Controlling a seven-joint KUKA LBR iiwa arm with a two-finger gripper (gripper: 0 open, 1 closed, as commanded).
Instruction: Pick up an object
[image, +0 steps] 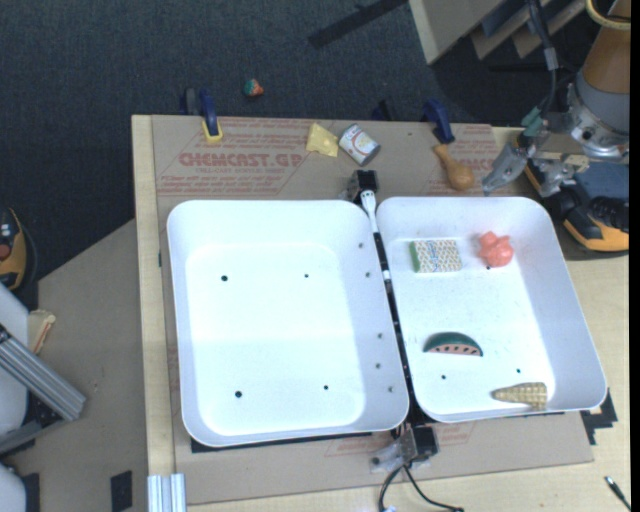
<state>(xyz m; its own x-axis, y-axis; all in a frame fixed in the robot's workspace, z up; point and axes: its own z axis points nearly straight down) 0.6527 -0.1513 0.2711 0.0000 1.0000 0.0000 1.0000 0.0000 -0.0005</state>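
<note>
Four objects in right bin (570, 300): patterned sponge-like block (436, 256), pink lump (495, 249), watermelon slice toy (453, 346), waffle cone piece (522, 394). Left bin (190, 300) bare. Gripper (515, 165) hovers beyond right bin's far rim, nothing between fingers; open or closed, cannot tell. Risks, by judgement: watermelon slice and cone lie flat, fingers may skid over them; cone near wall, collision likely; pink lump may roll.

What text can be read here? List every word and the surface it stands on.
"CHEMCAST G.P", red print on the brown board behind the left bin.
More red print on the same board near the right bin, partly covered: unreadable.
Small box on the board: markings too small to read.
</note>
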